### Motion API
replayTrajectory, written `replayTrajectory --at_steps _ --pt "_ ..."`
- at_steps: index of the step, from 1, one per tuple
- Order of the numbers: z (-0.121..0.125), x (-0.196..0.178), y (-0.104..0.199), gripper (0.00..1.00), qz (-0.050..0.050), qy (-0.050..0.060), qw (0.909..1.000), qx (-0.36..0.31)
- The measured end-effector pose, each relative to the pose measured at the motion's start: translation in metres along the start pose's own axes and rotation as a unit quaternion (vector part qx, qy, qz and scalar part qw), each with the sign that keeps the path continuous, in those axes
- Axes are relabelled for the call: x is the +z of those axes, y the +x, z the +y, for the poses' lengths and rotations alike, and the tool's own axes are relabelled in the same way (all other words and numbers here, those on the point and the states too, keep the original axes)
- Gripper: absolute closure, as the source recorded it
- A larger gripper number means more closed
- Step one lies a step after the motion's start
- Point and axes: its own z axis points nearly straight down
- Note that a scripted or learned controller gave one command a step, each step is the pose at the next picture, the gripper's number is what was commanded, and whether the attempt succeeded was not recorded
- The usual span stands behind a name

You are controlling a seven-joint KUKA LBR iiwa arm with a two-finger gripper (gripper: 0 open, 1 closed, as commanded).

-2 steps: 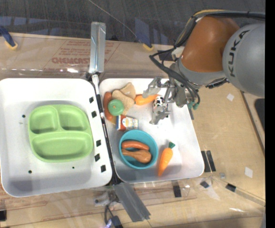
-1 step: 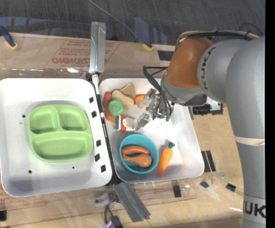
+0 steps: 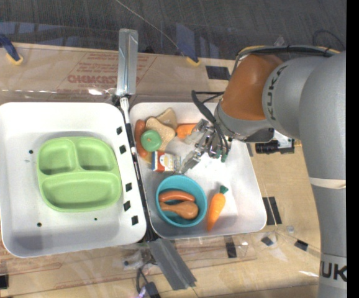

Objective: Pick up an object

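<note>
My gripper [image 3: 195, 154] hangs over the middle of the right bin [image 3: 245, 179], its metal fingers pointing down-left toward a small red-and-white carton [image 3: 161, 161]. Nothing shows between the fingers. Around it lie a slice of toast [image 3: 161, 126], a green round lid-like piece [image 3: 151, 140], an orange piece [image 3: 186, 130] and a sausage [image 3: 140, 131]. A blue bowl [image 3: 181, 199] at the bin's front holds sausage-like food. A toy carrot [image 3: 215, 207] lies to the bowl's right.
The left bin [image 3: 18, 185] carries a green divided plate [image 3: 79, 172]. A metal divider bar [image 3: 127, 61] stands between the bins at the back. The grey arm with its orange band [image 3: 254, 89] fills the right bin's back right side.
</note>
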Motion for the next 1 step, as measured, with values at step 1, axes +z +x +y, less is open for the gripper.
replayTrajectory --at_steps 1 --pt "-0.0133 -0.0026 0.0623 0.0 -0.02 -0.002 0.9933 0.114"
